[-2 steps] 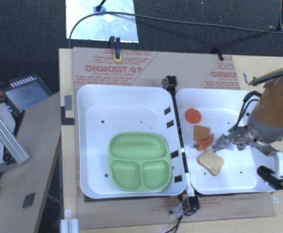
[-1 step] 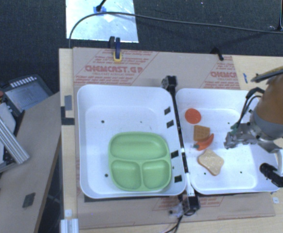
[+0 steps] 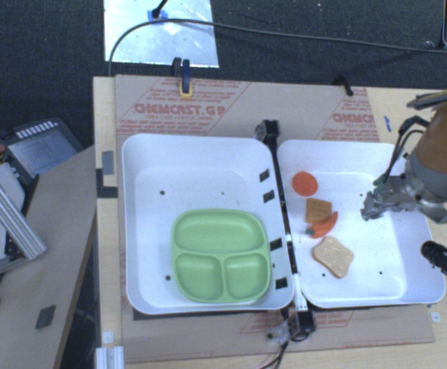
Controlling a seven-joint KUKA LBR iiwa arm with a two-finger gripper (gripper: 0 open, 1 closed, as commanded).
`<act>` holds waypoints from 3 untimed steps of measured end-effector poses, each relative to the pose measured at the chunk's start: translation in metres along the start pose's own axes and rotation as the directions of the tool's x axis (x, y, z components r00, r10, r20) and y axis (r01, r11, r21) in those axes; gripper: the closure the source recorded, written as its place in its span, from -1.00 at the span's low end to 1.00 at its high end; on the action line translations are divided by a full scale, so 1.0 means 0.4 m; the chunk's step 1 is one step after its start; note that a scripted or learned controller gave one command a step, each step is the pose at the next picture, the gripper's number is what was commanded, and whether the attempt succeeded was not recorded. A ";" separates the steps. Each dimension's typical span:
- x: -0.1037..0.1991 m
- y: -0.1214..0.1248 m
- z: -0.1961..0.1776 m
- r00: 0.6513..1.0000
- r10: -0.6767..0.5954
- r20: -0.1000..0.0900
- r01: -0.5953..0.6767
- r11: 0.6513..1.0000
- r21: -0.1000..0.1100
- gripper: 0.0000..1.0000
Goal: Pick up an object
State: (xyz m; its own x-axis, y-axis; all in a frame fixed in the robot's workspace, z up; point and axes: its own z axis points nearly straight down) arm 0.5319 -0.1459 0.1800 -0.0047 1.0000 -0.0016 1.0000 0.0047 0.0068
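arm: rounded grey housing | band: broad orange-brown section above the wrist, smooth and curved | cable: thin dark line looping along the arm's left side | gripper: small grey metal assembly, angular, darker at the tip | lower part: a separate black piece below the grey housing

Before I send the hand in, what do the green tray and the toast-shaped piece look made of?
Green tray: likely molded plastic, with even pale green color, a soft sheen and rounded compartment walls. Toast-shaped piece: probably toy food in plastic or foam, matte tan with a darker crust edge; the view is too coarse to tell which.
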 end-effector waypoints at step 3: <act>0.122 0.045 -0.220 1.000 -0.005 -0.002 0.005 1.000 0.003 1.00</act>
State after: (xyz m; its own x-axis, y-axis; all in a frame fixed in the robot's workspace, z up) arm 0.5490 -0.0969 0.2678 -0.0099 1.0000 0.0009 0.9999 0.0099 0.0034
